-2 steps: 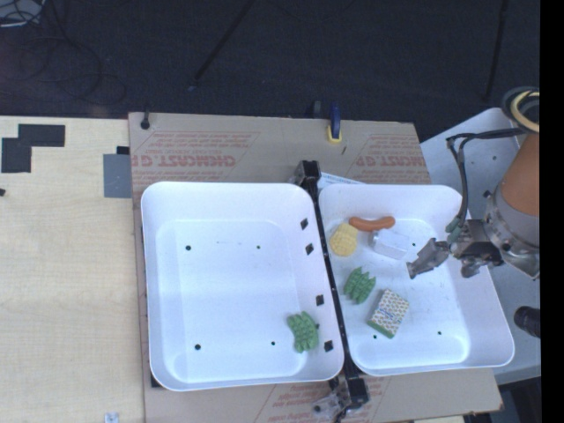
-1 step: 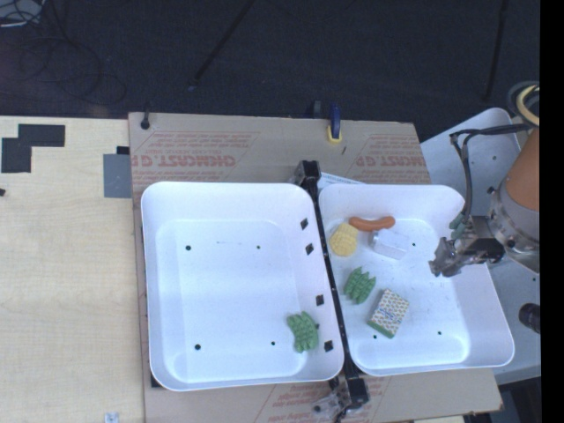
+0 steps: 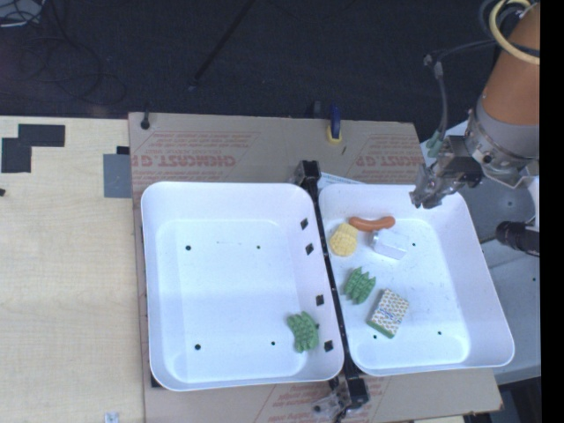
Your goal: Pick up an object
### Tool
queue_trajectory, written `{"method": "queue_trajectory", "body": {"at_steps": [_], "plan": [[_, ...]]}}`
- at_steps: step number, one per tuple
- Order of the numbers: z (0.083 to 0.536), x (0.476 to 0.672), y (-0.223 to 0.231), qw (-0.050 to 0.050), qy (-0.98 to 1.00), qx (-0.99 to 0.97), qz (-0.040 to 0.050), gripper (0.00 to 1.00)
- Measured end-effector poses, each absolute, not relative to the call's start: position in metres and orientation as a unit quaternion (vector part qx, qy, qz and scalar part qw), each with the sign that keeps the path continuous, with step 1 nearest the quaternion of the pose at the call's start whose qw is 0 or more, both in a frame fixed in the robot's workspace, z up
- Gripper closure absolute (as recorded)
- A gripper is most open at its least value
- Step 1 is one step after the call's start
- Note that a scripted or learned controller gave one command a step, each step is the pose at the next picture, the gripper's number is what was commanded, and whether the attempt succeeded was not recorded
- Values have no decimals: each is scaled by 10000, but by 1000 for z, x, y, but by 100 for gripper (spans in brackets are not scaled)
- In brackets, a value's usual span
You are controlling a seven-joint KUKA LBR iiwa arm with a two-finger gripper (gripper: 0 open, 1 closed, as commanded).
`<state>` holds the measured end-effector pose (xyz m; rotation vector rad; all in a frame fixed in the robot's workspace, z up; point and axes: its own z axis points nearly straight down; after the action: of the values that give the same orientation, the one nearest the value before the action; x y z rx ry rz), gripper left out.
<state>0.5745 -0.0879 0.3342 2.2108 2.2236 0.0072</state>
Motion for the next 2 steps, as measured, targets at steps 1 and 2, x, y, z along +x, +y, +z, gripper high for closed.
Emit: {"method": "queue_trajectory", "body": {"at_steps": [1, 2], "plan": [[327, 522, -44, -29, 7085, 7057, -13, 100], [354, 618, -3, 20, 7091, 7051, 17, 100]]}}
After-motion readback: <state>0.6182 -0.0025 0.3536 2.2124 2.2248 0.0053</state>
